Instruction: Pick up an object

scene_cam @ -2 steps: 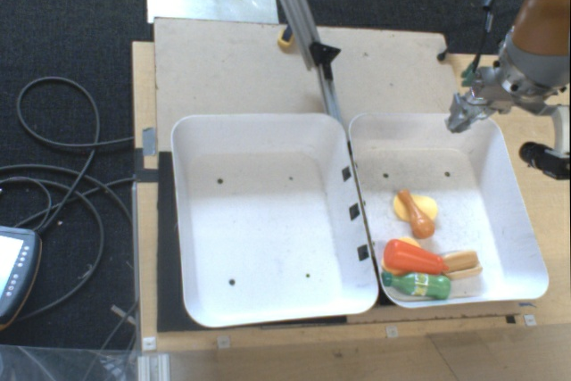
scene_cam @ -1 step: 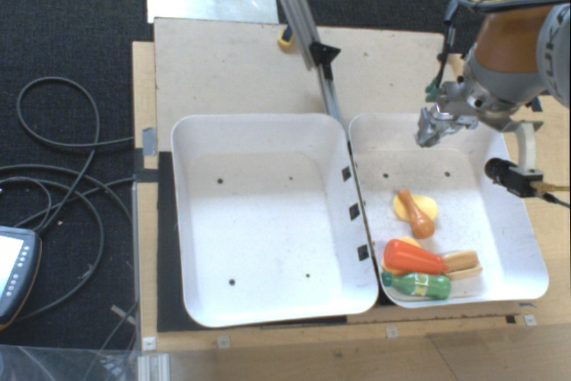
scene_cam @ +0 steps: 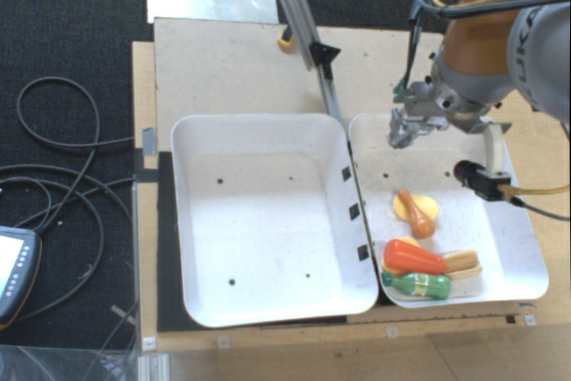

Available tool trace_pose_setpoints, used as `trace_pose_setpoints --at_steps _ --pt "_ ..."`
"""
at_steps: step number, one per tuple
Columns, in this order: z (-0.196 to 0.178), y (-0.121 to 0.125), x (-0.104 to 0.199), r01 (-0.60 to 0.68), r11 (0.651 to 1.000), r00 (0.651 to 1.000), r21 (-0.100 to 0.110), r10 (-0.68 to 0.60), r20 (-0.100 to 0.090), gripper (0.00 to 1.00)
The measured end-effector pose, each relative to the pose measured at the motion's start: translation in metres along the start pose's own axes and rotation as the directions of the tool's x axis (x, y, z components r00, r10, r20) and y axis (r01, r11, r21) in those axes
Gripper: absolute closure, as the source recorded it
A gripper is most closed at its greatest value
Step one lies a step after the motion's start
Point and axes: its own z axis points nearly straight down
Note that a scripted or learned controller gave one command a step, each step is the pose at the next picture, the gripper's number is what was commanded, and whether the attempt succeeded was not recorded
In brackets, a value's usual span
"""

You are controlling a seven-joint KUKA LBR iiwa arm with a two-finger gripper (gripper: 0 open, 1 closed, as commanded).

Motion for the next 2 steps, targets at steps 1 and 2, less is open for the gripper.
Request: trace_pose_setpoints --at_steps 1,2 --pt "-0.001 -0.015 0.042 -0.001 1.000 1.000 0.001 0.001 0.001 1.00" --pt "0.006 -0.035 0.086 -0.002 1.000 1.000 0.003 0.002 0.001 1.00"
